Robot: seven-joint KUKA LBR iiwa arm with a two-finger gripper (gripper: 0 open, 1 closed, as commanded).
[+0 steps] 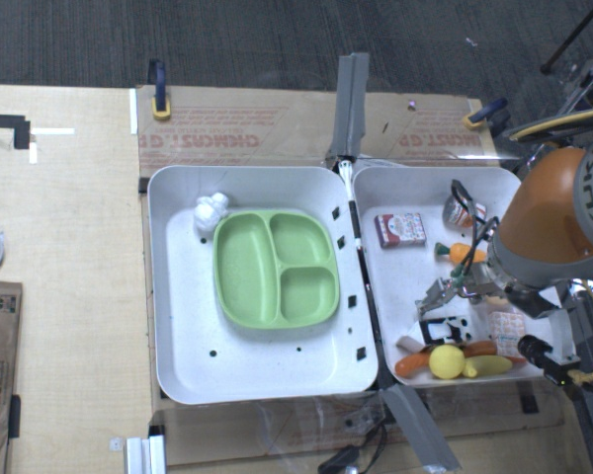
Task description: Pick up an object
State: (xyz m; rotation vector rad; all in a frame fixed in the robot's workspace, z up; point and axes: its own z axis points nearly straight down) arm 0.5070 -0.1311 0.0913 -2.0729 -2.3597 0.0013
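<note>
Low in the right bin [400, 200], the gripper [437, 302] hovers; whether it grasps anything, I cannot tell.

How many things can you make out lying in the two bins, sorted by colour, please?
Green: 1, the divided plate
White: 1, the small white object
Red and white: 1, the small box
Orange: 2, the carrot-like piece and the small orange item
Yellow: 2, the lemon and the banana-like piece
Total: 7 clearly told apart; more lie hidden under the arm.
</note>
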